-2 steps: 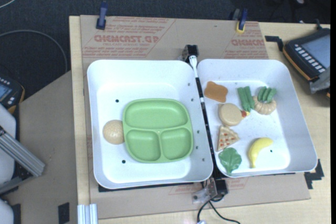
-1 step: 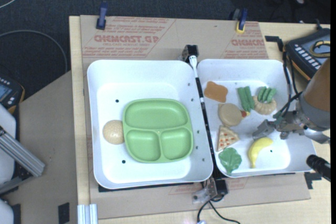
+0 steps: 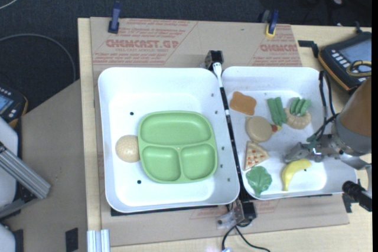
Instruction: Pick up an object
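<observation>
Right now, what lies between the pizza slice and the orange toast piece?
In the camera view, a round tan patty lies between the pizza slice and the orange toast piece.

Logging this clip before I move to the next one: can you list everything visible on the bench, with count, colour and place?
left bin: 1, white, left half of the bench
right bin: 1, white, right half of the bench
divided plate: 1, light green, middle of the left bin
round bun: 1, tan, left bin, against the plate's left edge
toast slice: 1, orange-brown, top left of the right bin
round patty: 1, beige, centre of the right bin
pizza slice: 1, yellow with red spots, below the patty
leafy green: 1, green, bottom left of the right bin
banana: 1, yellow, bottom of the right bin
green stalks: 2 bunches, green, top of the right bin
clamps: 2, blue and yellow, bench's back edge
gripper: 1, grey, just above the banana
</observation>
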